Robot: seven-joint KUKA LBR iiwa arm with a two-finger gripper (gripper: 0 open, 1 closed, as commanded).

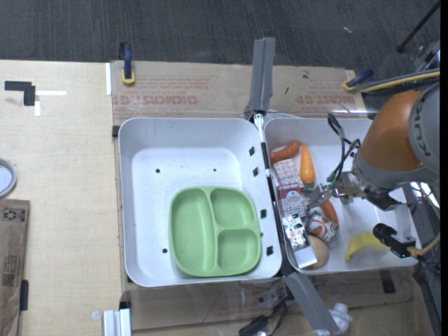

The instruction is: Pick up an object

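The right bin [350, 133] holds a heap of small objects. An orange carrot [306, 164] lies upright beside a second reddish-orange piece [285, 151]. Below them are a red and white packet [289, 190], a black and white box [298, 238] and a brown rounded item [320, 255]. A yellow banana [365, 244] lies alone at the lower right. My gripper [323, 195] reaches in from the right and hangs low over the heap's middle, just above a red and white rounded object [323, 225]. Nothing is visibly held.
The left bin [140, 187] carries a green divided plate [215, 231] at its lower middle. The divider between the bins [267, 187] runs close to the heap's left side. The grey and orange arm [395, 135] covers the right bin's upper right.
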